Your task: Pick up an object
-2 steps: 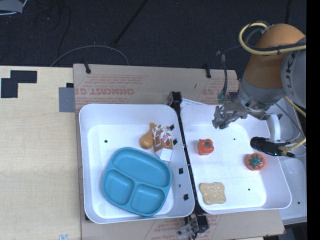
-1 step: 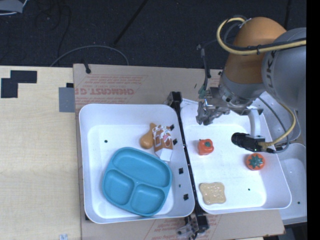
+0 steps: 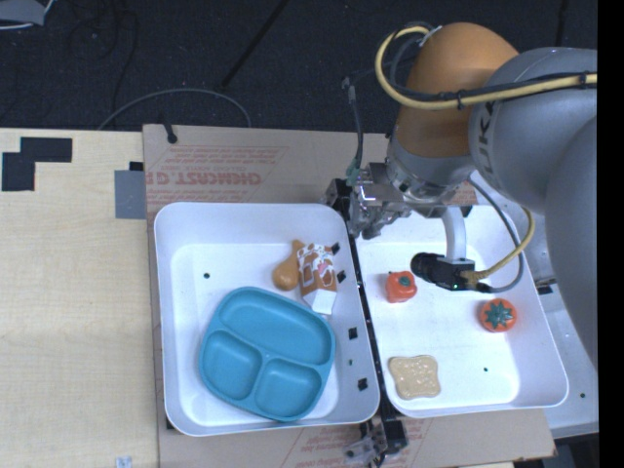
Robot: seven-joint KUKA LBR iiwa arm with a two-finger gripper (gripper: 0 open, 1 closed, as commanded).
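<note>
Over the bins' shared wall [image 3: 358,291], our gripper [image 3: 370,208] hangs, and we cannot tell its grip state. Below-left lies the blue plate [image 3: 263,354], nearer the gingerbread toy [image 3: 310,266]; the red tomato [image 3: 401,286], just right, we judge best taken by a centred descent.

Sky-blue plate [image 3: 265,354], beige toast [image 3: 414,376], brown gingerbread toy [image 3: 310,267] with white icing — white bins [image 3: 185,291], orange-red green-topped fruits [image 3: 401,286] [image 3: 497,315]
</note>
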